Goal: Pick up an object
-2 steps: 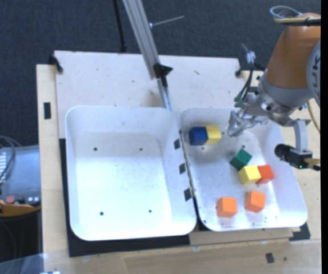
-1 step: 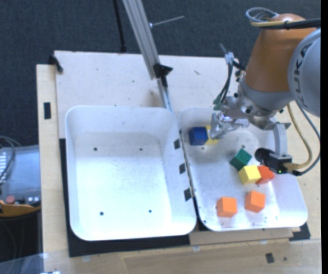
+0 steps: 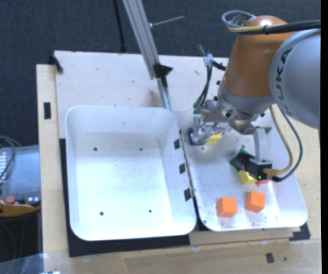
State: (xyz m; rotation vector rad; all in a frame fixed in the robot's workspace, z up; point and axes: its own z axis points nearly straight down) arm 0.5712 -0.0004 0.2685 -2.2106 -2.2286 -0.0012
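We see the gripper point(image 3: 201, 131) low over the right bin point(image 3: 290, 207), close to the wall it shares with the left bin point(image 3: 124, 170). A yellow object point(image 3: 213, 138) sits just beside the gripper. Nearer the right bin's front rim lie two orange cubes point(image 3: 227, 206), side by side, well apart from the gripper.

Two cubes point(image 3: 241, 204) in right bin point(image 3: 287, 218)

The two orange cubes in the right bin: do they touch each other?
Apart. The camera view shows a strip of white bin floor between the left orange cube and the right orange cube.
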